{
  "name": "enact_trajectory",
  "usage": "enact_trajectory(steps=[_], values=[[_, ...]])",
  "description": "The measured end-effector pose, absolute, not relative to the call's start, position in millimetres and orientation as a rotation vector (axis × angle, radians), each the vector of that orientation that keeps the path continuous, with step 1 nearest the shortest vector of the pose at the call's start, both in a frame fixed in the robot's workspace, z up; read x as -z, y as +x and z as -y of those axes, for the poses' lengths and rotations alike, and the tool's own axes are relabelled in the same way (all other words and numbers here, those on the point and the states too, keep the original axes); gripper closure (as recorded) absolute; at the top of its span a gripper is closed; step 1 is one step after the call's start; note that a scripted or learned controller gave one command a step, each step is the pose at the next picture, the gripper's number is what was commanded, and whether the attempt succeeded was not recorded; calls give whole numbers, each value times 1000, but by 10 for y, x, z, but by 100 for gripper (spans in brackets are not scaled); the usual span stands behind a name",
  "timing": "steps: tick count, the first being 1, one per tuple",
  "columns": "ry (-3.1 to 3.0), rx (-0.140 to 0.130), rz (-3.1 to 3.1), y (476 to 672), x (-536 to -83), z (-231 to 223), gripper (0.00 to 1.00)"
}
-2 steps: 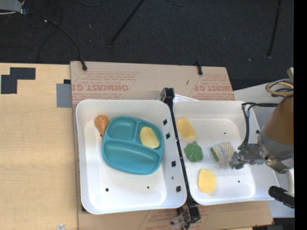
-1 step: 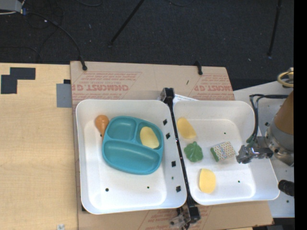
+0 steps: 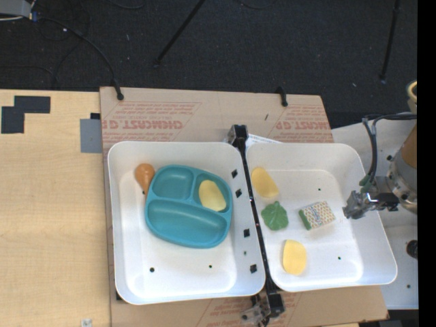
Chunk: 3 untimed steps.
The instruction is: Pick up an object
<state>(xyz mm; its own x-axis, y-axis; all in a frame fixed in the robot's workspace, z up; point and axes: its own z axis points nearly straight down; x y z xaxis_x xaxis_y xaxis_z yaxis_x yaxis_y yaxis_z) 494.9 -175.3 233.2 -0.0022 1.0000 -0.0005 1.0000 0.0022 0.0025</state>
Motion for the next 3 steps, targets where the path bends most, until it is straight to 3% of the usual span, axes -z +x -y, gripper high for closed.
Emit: enact_trajectory(steps=[3], values=[[2219,2,-2230,4848,-2508,202,100]])
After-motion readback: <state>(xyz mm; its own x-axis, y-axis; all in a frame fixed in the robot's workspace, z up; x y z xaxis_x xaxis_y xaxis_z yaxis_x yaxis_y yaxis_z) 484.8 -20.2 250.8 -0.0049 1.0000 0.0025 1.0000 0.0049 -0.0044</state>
